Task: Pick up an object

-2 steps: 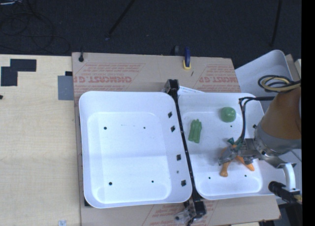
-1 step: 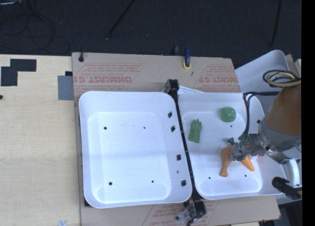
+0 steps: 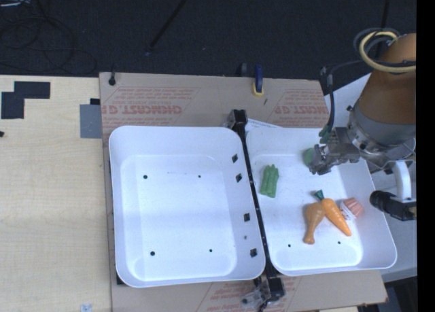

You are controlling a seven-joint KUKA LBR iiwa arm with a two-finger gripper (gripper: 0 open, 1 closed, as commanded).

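Observation:
In the right bin lie a green ridged block, an orange carrot, a tan-orange drumstick-shaped toy and a small pink-and-white piece. My gripper hangs over the bin's upper right part, above and right of the green block and a little above the carrot. Its dark fingers point left and down, and nothing shows between them.
The left bin sits beside the right one, with a black clip strip between them. Both rest on a brown cardboard sheet. The arm's grey and orange body stands over the right bin's far right corner.

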